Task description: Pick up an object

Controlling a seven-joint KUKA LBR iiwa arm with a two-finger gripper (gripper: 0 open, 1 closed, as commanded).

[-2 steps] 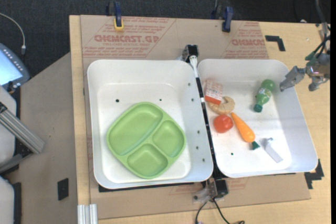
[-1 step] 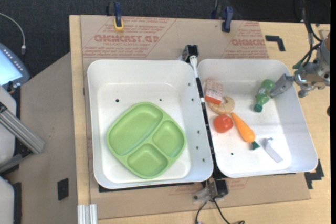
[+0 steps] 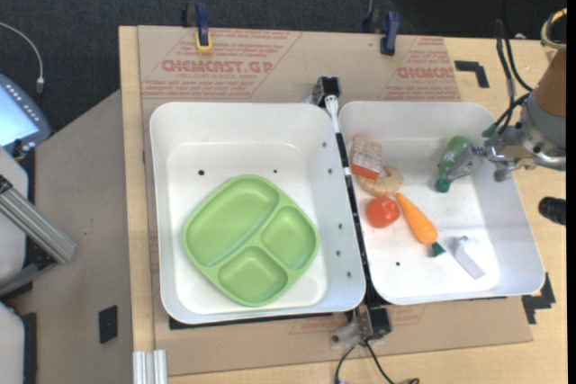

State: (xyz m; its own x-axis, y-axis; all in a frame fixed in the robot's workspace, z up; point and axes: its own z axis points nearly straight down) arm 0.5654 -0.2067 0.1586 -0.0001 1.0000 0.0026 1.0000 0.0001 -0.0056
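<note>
Objects right bin [image 3: 513, 220]: carrot [image 3: 418, 219], tomato [image 3: 382, 212], bottle [image 3: 452, 161].

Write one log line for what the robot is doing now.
arm: over right bin | tool: at green object, grip unclear | carrot, tomato: untouched | left bin: green tray

We see the arm [image 3: 551, 108] coming in from the right edge, its grey body reaching leftward at mid height. The orange band [image 3: 550, 84] shows just above the wrist, near the frame's edge. Below it the wrist narrows to a metal gripper [image 3: 470, 159] that points left and a little downward. We make out its fingers [image 3: 462, 165] as short silvery prongs, but we cannot tell how far apart they stand.
</note>
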